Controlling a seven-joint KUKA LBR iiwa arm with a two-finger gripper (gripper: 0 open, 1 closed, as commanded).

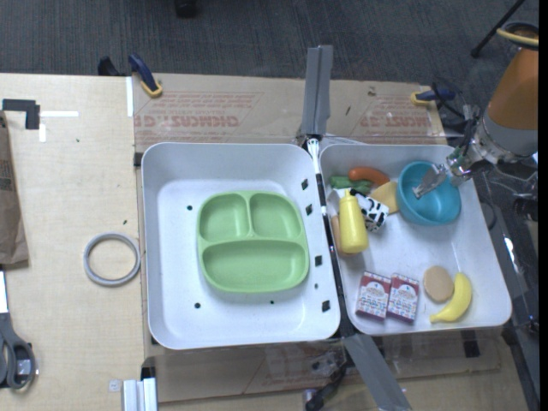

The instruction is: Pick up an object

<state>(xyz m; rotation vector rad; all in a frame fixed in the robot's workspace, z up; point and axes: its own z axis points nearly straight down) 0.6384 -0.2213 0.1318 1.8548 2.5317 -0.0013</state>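
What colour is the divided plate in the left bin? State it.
Light green. The divided plate shows plainly in the camera view, lying flat in the left bin.

The arm (520, 92) enters from the right edge of the view, high up — its orange band uppermost, the grey wrist section just below it. From the wrist the body slants down and to the left, narrowing to the tool (431, 183). The tool's metal tip points down-left; its end is small and blurred — the set of its parts cannot be made out.
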